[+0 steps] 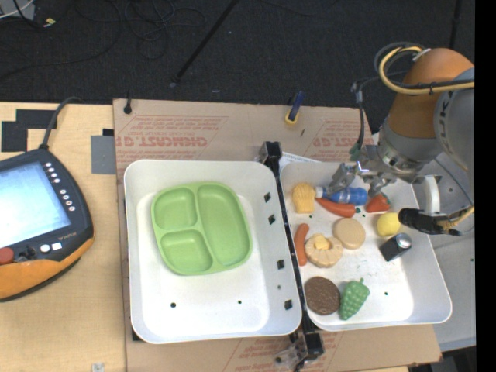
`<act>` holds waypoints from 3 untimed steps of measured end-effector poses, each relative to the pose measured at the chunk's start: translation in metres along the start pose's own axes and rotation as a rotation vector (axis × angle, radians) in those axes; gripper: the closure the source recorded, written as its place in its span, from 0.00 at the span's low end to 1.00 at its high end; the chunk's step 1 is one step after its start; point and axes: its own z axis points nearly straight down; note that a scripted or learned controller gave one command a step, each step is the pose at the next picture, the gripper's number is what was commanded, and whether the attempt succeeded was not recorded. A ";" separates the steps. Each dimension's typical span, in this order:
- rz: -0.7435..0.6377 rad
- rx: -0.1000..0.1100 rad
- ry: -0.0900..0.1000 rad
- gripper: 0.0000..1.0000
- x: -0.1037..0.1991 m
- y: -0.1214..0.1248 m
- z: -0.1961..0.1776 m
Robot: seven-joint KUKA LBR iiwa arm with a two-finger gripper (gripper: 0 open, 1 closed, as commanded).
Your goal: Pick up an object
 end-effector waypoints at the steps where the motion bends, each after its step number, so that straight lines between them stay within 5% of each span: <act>1: 0.002 0.002 0.000 0.00 0.007 -0.007 0.052; 2: -0.002 -0.004 -0.002 0.00 0.009 -0.007 0.087; 3: -0.002 -0.001 0.001 1.00 0.009 -0.006 0.078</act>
